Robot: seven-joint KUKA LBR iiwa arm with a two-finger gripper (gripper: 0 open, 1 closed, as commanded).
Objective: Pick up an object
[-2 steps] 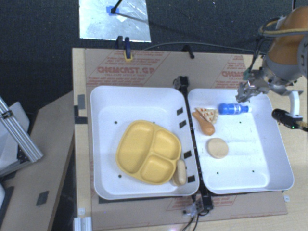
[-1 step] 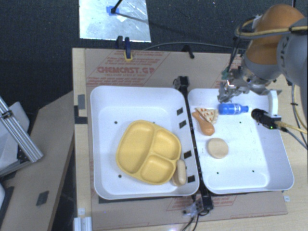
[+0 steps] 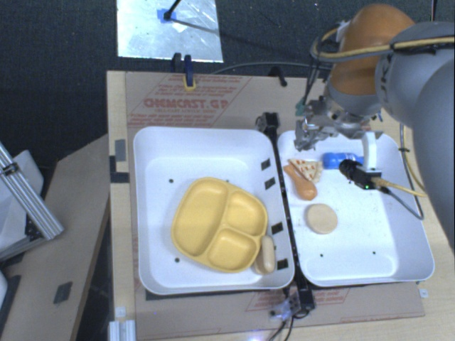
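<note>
Although the pincer point(image 3: 306, 139) hangs low over the far corner of the right-hand shallow white plastic bin point(image 3: 398, 261), you have nothing lifted yet. No object shows in its grip, and from this slanted view you cannot tell whether it is spread or pressed together. Closest to it, just on its near side, lies the tan triangular toy pizza wedge point(image 3: 304, 168), touching the orange carrot-shaped plastic piece point(image 3: 306, 186) that runs on toward you. To the pincer's right in the view, just beside the wedge, sits the small blue rounded block point(image 3: 338, 160). Well nearer you than the pincer rests the pale tan round disc point(image 3: 321, 219), apart from the others. Across the divider to the pincer's left, the other white bin point(image 3: 153, 190) holds the yellow divided plastic tray point(image 3: 219, 224), with a beige roll-shaped piece point(image 3: 266, 254) against its near corner. I judge the task to be at the approach stage: the descent, the closing on a thing and the lift are all left. The wedge looks the likeliest target, though its contact with the orange piece could spoil a clean grab.
</note>
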